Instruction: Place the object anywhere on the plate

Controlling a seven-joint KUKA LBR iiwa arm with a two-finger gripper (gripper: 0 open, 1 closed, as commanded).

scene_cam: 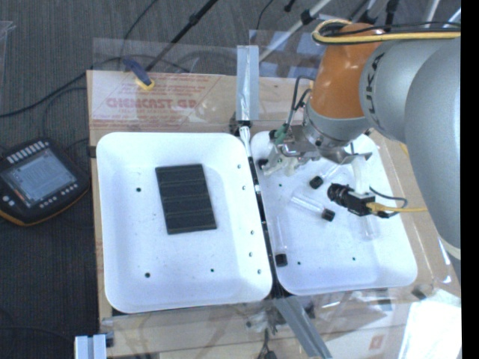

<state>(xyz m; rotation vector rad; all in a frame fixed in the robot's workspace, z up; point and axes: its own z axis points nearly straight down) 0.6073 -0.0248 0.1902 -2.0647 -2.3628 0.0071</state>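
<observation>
Camera view showed the gripper (288, 152) low in the right bin (389, 268); whether it held anything could not be told. A sound step would confirm the grasp before crossing to the dark plate (185, 198).

A dark ribbed rectangular plate (185, 197) lies flat in the left bin, left of centre frame. It is slightly tilted.

The bench (168, 99) fills mid-frame, bearing two white bins side by side: the left bin (123, 275) and the right bin (374, 271), edges touching at centre.
</observation>
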